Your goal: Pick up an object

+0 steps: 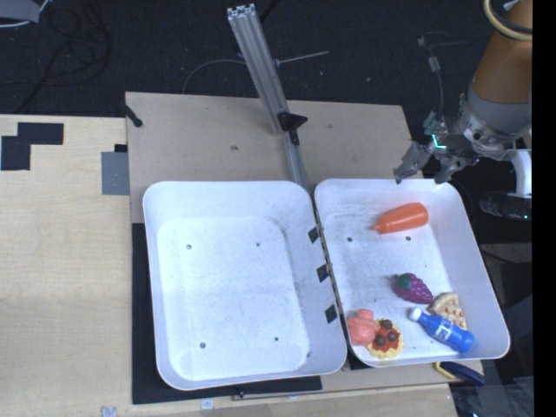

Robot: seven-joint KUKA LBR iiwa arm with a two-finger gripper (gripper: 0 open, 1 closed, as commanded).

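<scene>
Right-hand bin [486, 259] holds an orange carrot [401, 218], below-left of the open, empty pincer [423, 170].

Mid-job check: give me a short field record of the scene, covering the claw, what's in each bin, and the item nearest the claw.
claw: above the top right corner of the right bin, fingers apart, nothing between them
arm: grey with orange band, reaching in from the right
left bin: white, no items seen in it
right bin contents: orange carrot, purple grapes, blue bottle, waffle piece, pink item, small tart
nearest to claw: orange carrot
task status: nothing picked up yet
</scene>
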